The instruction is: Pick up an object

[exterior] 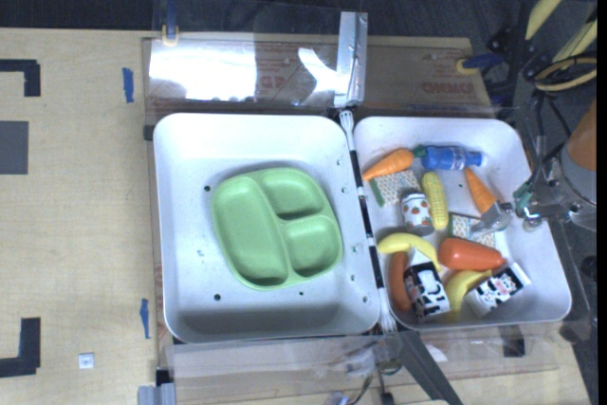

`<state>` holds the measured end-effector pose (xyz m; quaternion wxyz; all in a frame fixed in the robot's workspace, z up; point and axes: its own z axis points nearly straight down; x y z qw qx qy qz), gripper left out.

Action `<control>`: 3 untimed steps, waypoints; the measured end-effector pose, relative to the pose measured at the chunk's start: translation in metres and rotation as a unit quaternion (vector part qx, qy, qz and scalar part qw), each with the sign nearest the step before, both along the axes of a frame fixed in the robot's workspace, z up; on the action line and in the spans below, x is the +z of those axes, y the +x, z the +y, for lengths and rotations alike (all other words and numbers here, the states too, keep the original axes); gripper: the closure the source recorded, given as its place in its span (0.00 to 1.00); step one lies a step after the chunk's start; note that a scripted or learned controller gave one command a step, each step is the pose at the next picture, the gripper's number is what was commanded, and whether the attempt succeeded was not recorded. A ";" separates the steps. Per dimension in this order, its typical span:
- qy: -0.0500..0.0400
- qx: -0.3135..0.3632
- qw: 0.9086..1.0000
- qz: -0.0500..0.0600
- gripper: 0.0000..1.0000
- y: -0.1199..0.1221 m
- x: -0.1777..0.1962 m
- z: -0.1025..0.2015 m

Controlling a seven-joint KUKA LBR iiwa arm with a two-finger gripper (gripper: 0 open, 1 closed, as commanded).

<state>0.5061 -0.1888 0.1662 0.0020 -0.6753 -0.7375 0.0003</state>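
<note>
While the gripper [501, 217] is hanging low over the right bin [548, 291], close to that bin's right wall, the task seems to be at its reaching step, because nothing is sitting between the fingers. How wide the fingers are standing cannot be told; they are small and blurred against the toys. The things to pick are all lying crowded in the right bin: an orange carrot [480, 191] just beside the gripper, a red pepper [469, 252] just below it, a corn cob [434, 198], a banana [410, 246], a blue bottle [451, 156] near the far wall and a black-and-white carton [497, 286] near the front corner. The next move is probably asking for a straight descent on one toy, the carrot or the pepper being nearest. Room is tight there, since toys are touching each other and the wall is near. The left bin [180, 232] is holding a green divided plate [277, 225], well apart.
</note>
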 end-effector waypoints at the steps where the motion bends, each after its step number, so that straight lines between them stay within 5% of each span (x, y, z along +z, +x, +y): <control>1: -0.001 0.105 0.994 -0.005 0.00 0.085 -0.080 -0.015; 2: -0.003 0.104 0.995 -0.008 1.00 0.086 -0.069 -0.017; 3: -0.002 0.177 0.984 -0.003 1.00 0.089 0.031 0.036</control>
